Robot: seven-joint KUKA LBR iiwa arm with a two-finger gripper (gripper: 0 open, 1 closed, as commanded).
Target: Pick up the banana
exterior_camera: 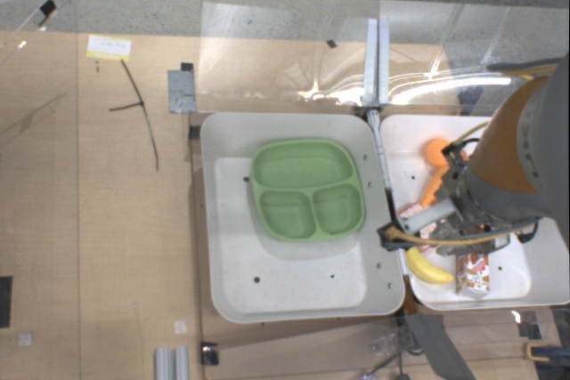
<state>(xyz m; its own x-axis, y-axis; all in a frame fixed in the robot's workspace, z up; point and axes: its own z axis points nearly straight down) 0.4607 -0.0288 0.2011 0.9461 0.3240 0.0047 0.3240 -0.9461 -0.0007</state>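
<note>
**In the right bin, near-left corner: banana lying flat, gripper just beyond it**

Item 1. Banana [429,268]. Yellow and gently curved, it rests on the floor of the right bin [405,142], close to that bin's near rim and its left wall. Its long axis runs left to right. It lies on the bin floor and is not lifted.

Item 2. Gripper [454,214]. It hangs low over the right bin, under the bulk of the arm [525,147], which reaches in from the right with its orange band uppermost. The banana sits just to the near side of the gripper and slightly to its left. Whether the two touch cannot be told, since the wrist covers the meeting point. Whether the gripper is open or closed also cannot be told. Nothing is seen held in it.

Item 3. Orange object [435,154]. It lies in the right bin on the far side of the gripper, well apart from the banana and partly covered by the arm.

Item 4. Red-and-white packet [473,273]. It lies in the right bin just to the right of the banana, at the near rim.

Item 5. Left bin [223,218]. It holds a green divided plate [307,190] with three compartments, set toward the far right of the bin floor.

Item 6. Bench [89,218]. This is the tan surface to the left of both bins. It bears a yellow label [109,47] at the far left.
</note>
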